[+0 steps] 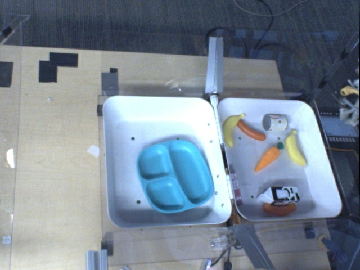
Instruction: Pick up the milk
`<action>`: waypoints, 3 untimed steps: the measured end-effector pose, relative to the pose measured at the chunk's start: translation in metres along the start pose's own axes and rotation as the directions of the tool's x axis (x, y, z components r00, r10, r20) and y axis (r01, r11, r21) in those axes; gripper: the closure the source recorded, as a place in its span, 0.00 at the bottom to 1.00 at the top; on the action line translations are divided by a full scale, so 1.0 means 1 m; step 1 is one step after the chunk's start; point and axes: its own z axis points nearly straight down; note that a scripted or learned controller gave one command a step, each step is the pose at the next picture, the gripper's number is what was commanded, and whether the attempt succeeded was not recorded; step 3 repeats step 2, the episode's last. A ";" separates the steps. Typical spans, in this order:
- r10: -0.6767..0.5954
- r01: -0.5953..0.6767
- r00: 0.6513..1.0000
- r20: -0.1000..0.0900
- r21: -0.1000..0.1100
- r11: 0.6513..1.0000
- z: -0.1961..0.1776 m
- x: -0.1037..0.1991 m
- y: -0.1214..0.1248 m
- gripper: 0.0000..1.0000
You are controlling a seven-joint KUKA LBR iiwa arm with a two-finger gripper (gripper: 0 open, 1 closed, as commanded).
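The left bin (pixel 118 151) holds a blue plate (pixel 175 175) with three compartments, lying toward the bin's near right part; nothing sits on the plate.

The right bin (pixel 315 151) holds several small things. At its far left a banana (pixel 230 128) lies touching a sausage (pixel 251 131) that slants away to the right. Just right of that, near the far wall, a small grey can (pixel 275 122) lies on its side. Below it a carrot (pixel 268 158) points toward the near left, and just beside it on the right lies a second banana (pixel 295 148). Near the front wall the milk (pixel 284 194), a small white carton with black patches, lies tipped over, with another sausage (pixel 279 208) touching its near edge.

Of the pincer I can tell nothing: whether it is open or closed cannot be judged here, and nothing grips the milk.
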 end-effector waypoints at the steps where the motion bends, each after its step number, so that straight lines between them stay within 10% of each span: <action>1: 0.191 -0.191 0.982 0.005 0.006 0.982 0.013 0.092 -0.055 1.00; 3: 0.224 -0.224 0.975 0.007 0.006 0.975 0.080 0.133 -0.043 1.00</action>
